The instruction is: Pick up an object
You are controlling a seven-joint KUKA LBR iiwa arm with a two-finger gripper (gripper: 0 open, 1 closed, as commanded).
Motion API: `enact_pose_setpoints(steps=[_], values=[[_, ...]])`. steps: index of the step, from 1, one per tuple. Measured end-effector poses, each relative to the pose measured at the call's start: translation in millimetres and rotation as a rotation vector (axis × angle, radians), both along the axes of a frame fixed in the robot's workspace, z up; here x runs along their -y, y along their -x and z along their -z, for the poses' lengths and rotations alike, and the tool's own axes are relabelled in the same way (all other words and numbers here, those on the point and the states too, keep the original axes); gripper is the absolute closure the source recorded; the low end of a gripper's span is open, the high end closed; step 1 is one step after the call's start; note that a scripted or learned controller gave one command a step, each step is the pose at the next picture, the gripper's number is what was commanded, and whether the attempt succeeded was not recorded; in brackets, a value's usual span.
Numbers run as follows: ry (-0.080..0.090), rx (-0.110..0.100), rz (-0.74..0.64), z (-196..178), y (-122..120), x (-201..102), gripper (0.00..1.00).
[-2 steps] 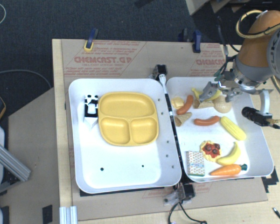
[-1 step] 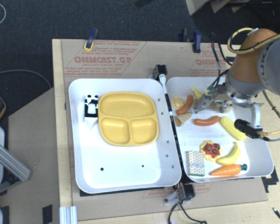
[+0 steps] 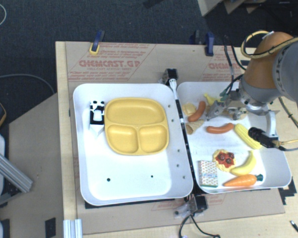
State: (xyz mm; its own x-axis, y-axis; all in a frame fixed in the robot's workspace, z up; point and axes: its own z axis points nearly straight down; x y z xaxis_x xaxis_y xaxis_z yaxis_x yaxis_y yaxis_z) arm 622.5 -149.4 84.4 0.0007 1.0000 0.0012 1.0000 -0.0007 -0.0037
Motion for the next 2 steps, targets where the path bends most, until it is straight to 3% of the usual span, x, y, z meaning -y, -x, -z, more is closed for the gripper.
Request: enact_pose_setpoints(steps=[1,2], values=[[0.000,0.003,0.001,-11.3,-0.8,0.2,1.00],[0.004,0.011,-0.001,-76.0,-3.8,0.1,1.00]])
